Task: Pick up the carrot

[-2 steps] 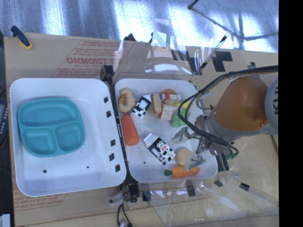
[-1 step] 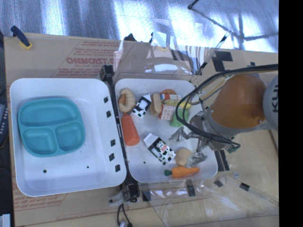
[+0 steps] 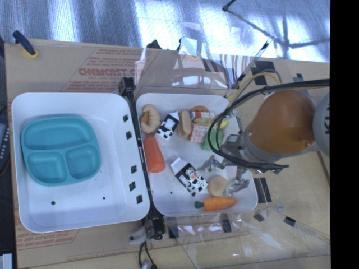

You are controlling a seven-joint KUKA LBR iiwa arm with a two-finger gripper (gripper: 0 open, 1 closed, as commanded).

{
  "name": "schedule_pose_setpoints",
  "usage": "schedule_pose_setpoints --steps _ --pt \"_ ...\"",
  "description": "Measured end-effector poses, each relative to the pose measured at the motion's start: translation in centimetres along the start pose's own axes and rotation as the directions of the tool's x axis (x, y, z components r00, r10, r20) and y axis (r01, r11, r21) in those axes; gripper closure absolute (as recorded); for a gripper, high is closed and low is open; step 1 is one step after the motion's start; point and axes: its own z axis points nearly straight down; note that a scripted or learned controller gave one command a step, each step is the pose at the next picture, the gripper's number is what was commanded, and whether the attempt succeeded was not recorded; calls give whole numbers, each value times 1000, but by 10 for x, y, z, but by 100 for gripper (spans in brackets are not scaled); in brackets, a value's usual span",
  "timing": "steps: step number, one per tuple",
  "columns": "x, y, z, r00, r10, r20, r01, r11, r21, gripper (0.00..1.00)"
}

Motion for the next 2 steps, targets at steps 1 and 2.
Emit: schedule_pose_setpoints --steps 1,2 --pt "-13 -7 17 911 -412 11 411 911 31 0" --pt "-97 -117 36 801 -598 3 598 801 -15 0"
